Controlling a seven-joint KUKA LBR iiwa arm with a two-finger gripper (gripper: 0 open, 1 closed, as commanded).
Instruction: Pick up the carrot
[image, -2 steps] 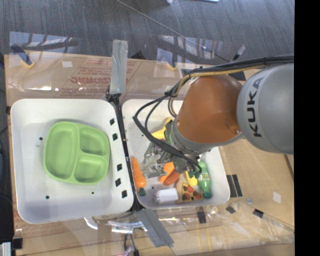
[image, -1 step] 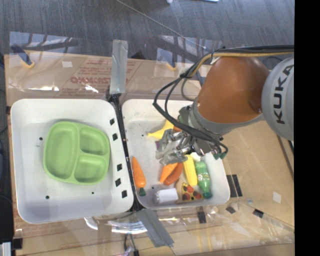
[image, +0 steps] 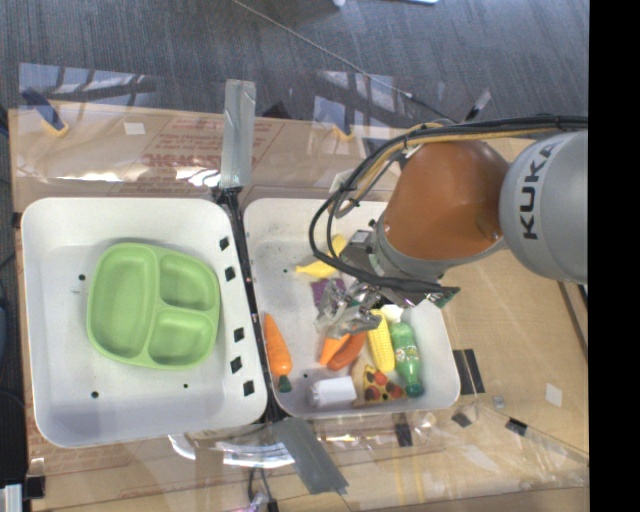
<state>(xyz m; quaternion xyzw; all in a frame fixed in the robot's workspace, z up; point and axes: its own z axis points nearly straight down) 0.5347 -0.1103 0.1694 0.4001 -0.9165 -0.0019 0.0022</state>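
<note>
Step in hand: approach phase, judged from the pincer (image: 345, 312) poised low over the right bin (image: 262, 262) with nothing seen between its tips.
Pincer state: metal parts bunched below the wrist; too cluttered to tell how wide apart or closed, and no object visibly gripped.
Carrot: orange with a green stub, lying along the right bin's left wall (image: 277, 346), near the divide between bins, pointing roughly toward the lower edge.
Carrot relative to pincer: left of the pincer and slightly lower in the view, near but apart, not touching.
Nearby clutter: second orange piece (image: 342, 351) just under the pincer, easily mistaken for the target; corn cob (image: 380, 345), green bottle (image: 405, 357), white cylinder (image: 333, 389), yellow item (image: 318, 268), purple item (image: 328, 294).
Left bin: green divided plate (image: 153, 304), well apart from the action.
Next move calls for: shift leftward toward the bin wall, alignment across the carrot's narrow width, then descent and closing; wall proximity likely a risk for one tip.
</note>
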